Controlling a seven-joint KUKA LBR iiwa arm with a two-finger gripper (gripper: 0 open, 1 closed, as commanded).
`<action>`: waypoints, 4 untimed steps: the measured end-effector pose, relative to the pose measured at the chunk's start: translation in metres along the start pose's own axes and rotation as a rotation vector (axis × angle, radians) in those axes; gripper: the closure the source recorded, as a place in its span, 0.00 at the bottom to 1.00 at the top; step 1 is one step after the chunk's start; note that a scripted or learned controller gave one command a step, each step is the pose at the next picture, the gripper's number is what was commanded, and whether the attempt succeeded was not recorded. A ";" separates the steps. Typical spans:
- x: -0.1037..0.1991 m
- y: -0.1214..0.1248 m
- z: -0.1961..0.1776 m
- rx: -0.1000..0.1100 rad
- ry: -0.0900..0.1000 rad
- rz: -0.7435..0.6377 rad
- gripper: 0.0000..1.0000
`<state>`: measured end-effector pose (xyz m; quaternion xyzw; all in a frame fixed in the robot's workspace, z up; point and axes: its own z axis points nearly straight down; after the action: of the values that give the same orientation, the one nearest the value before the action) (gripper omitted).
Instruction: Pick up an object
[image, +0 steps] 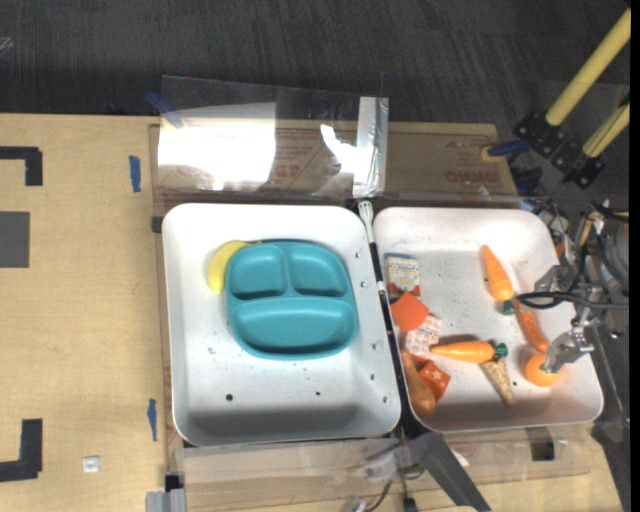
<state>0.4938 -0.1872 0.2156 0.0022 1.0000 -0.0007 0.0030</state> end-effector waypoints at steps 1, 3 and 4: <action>-0.043 -0.025 0.126 0.002 -0.008 0.146 0.00; -0.072 -0.019 0.128 0.002 -0.006 0.248 0.00; -0.075 -0.035 0.128 0.002 -0.006 0.210 0.00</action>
<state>0.5696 -0.2232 0.0880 0.1070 0.9942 -0.0013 0.0059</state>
